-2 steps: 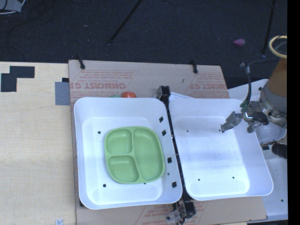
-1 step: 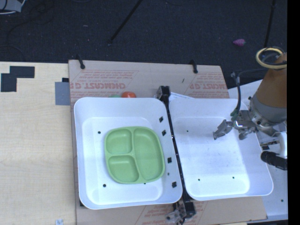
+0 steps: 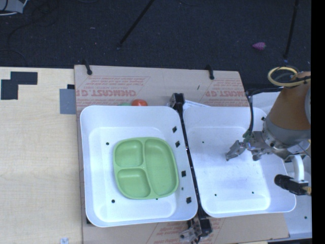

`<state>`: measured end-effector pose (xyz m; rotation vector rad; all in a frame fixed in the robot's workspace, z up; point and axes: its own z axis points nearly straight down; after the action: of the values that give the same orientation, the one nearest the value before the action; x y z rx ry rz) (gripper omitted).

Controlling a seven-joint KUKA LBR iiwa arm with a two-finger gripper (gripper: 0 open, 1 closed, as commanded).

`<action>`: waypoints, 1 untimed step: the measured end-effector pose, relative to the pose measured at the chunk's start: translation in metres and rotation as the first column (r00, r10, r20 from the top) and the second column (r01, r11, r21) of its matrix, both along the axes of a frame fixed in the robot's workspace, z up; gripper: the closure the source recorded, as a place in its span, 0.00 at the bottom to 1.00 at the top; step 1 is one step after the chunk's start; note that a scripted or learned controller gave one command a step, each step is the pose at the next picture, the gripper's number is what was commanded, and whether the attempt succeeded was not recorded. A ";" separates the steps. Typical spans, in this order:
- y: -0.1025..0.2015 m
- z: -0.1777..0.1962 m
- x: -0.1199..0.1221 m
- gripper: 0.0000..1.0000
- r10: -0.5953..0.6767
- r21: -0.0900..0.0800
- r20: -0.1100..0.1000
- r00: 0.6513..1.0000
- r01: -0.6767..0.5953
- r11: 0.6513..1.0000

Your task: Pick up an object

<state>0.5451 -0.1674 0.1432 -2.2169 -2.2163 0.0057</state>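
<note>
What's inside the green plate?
Nothing: the green plate lies in the left bin, and all three of its compartments show bare green. Whatever lies under the plate is covered.

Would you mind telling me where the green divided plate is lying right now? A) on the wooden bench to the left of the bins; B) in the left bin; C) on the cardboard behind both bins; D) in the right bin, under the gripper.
B: the green divided plate lies flat on the floor of the left bin, while the gripper hangs over the right bin.
</note>
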 end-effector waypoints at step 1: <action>0.001 -0.054 -0.001 0.00 -0.001 0.000 0.000 1.000 0.001 1.000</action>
<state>0.5441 -0.1661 0.0896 -2.2175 -2.2158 0.0051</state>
